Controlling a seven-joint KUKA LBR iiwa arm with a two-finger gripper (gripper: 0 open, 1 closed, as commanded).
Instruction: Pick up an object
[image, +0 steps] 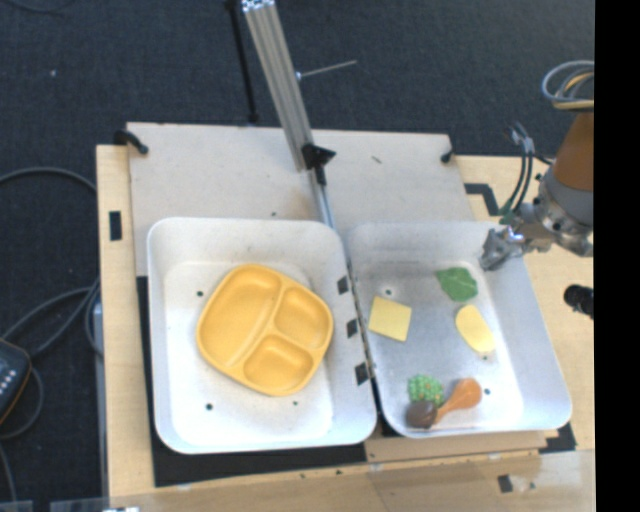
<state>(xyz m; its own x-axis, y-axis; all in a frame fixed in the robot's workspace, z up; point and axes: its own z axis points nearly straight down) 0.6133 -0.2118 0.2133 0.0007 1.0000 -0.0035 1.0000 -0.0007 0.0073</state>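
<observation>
Toy drumstick (450, 400) lies in the right bin (530, 330), long axis slanting, bone end toward the yellow lemon-shaped piece (474, 329); the pincer (497, 248) hovers beyond, its state impossible to tell.

At the right edge of the frame the arm (572, 170) is cut off, so we see just its orange band and wrist. The gripper (497, 249) at the upper right is too small and blurred to judge. At the left edge a dark device (10, 378) is cut off, and the bench (300, 480) runs out at the bottom.
</observation>
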